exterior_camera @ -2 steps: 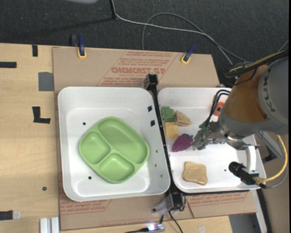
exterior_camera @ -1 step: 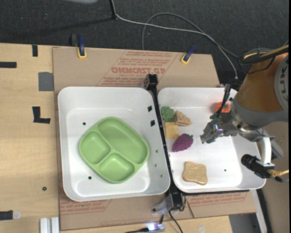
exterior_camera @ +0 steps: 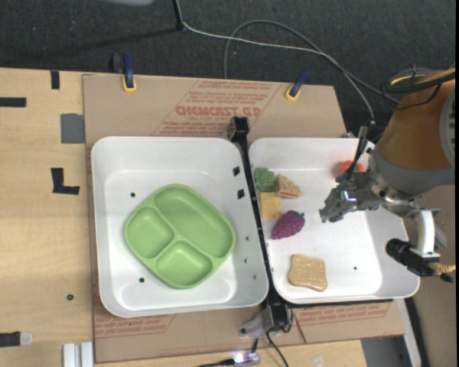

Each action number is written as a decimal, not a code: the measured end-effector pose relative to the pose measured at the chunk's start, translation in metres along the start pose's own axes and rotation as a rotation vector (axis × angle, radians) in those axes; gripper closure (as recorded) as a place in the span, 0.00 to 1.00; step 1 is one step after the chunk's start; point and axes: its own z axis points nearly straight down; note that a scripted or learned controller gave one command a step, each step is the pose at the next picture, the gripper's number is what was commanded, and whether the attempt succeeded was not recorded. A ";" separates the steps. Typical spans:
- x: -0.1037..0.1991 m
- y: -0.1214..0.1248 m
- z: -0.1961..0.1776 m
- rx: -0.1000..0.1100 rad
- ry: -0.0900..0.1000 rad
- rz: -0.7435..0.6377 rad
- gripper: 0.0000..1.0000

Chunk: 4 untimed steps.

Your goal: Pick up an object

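My jaws [exterior_camera: 335, 210] hang over the right bin [exterior_camera: 367, 281], toward its far right side; can't tell if they're open or shut. Grapes [exterior_camera: 288, 225] sit near the bin's left wall, toast [exterior_camera: 307, 273] by the near edge, more food in the far left corner. Green plate [exterior_camera: 180, 235] fills the left bin [exterior_camera: 111, 167].

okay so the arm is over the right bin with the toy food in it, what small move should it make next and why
Probably a short move toward the left bin and down onto the purple grapes. The gripper sits above the right bin's bare floor with nothing between its fingers, and the grapes are the nearest piece. They lie close to the yellow cheese, so coming in from the open side looks safer.
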 end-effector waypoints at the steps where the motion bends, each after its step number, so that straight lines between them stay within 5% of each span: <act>1: 0.052 0.032 0.001 0.000 0.001 -0.006 1.00; 4: 0.183 0.092 -0.007 0.000 0.001 -0.004 1.00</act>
